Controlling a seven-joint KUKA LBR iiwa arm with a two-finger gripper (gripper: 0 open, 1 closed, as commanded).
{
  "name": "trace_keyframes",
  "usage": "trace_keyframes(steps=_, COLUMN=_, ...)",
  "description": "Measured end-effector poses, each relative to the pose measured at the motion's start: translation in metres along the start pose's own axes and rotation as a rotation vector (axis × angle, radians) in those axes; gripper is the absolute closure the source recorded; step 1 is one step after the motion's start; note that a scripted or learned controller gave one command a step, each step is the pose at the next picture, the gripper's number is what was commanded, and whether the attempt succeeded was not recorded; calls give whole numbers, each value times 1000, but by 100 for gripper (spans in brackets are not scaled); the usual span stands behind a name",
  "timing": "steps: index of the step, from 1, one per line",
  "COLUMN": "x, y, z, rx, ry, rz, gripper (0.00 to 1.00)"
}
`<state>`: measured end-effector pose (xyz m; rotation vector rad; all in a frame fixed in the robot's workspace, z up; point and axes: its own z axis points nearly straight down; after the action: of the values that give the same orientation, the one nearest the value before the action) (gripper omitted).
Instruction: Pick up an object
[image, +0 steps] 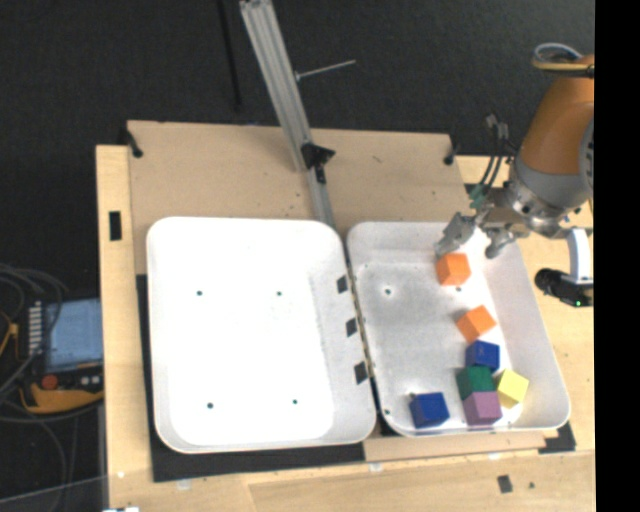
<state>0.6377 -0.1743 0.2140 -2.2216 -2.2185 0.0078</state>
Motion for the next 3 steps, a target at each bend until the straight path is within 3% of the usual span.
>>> trace_keyframes(steps=2, x=-15, y=5, z=89, rx=-12, ry=-6, rz=5, gripper=0)
trace_keyframes(steps=3, x=-15, y=8, z=74, rx=-21, ry=-6, rz=6, gripper=100)
